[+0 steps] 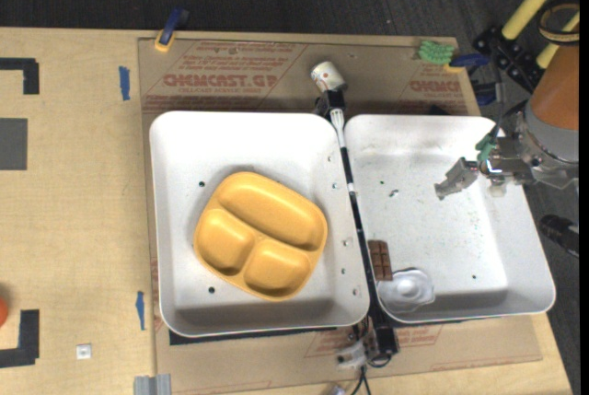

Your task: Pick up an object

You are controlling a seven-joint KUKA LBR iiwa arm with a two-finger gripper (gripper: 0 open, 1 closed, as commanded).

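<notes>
A yellow divided plate [260,233] lies in the middle of the left bin [175,145]. In the near-left corner of the right bin [515,283] rests a small clear, whitish object [406,287]. My gripper [457,179] hangs over the right bin's right-centre part, with the arm [557,108] coming in from the right. It is well apart from the clear object and from the plate. Nothing shows in its grasp.
A small brown block [379,260] sits at the divider between the two bins, near the front. A white knob [324,74] stands behind the bins on the cardboard sheet. Blue [169,30] and green [436,52] clamps hold that sheet's far corners.
</notes>
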